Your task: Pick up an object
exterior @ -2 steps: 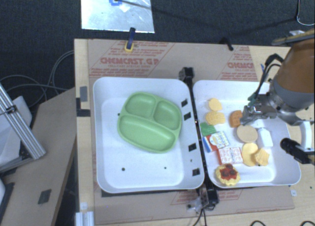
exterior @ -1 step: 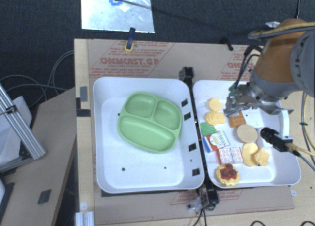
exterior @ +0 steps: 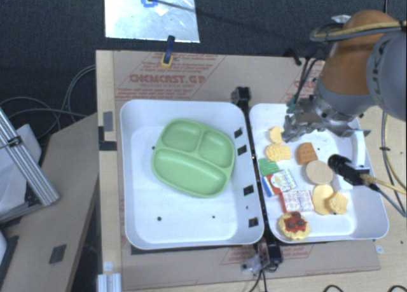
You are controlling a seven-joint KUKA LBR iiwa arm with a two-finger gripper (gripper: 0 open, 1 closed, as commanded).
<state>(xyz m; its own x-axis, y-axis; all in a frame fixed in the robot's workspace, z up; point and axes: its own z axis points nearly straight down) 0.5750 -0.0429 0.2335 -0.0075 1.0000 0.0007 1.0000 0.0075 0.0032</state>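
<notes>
The gripper (exterior: 294, 126) hangs low over the right bin (exterior: 372, 221); whether it is spread or pressed together, I cannot tell. Just beside it lie a small yellow piece (exterior: 275, 135) and a waffle-like toy (exterior: 278, 152). A brown toast piece (exterior: 306, 152) is near. The green divided plate (exterior: 193, 156) rests well apart, in the left bin (exterior: 137, 221).

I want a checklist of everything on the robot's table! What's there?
Surface: cardboard-covered bench bearing left bin and right bin.
Job's things: toy foods in the right bin, including waffle, toast, pizza.
Clutter: green divided plate in the left bin.
Grippers: tool low over the right bin's far end; fingers unclear.
Cables: loops at left and on the arm.
Surroundings: shiny sheet, dark floor.
</notes>
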